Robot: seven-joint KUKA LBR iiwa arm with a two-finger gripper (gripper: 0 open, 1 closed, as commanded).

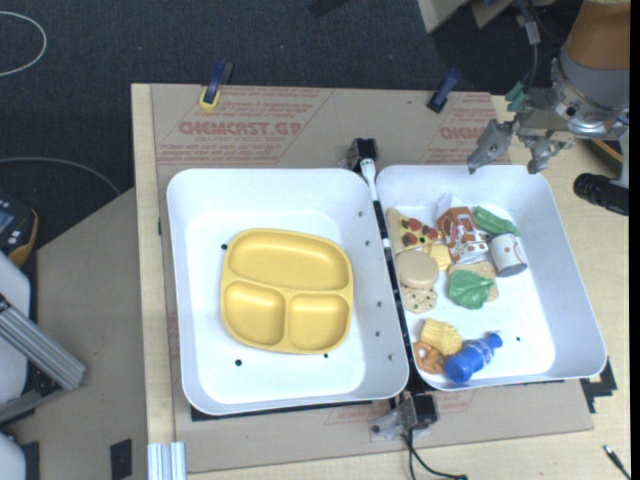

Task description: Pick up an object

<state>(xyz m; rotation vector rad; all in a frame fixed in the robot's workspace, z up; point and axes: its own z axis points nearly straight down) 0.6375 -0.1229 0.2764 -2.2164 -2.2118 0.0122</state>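
My gripper hangs above the far edge of the right bin, its two fingers spread apart with nothing between them. Below it in that bin lie several toy foods: a red and white can, a green pepper-like piece, a small grey can, a green leafy piece, a round cookie, a pizza slice, a yellow piece and a blue bottle.
The left bin holds a yellow three-compartment plate. Clamps sit on the cardboard's far edge. A black latch stands between the bins at the back.
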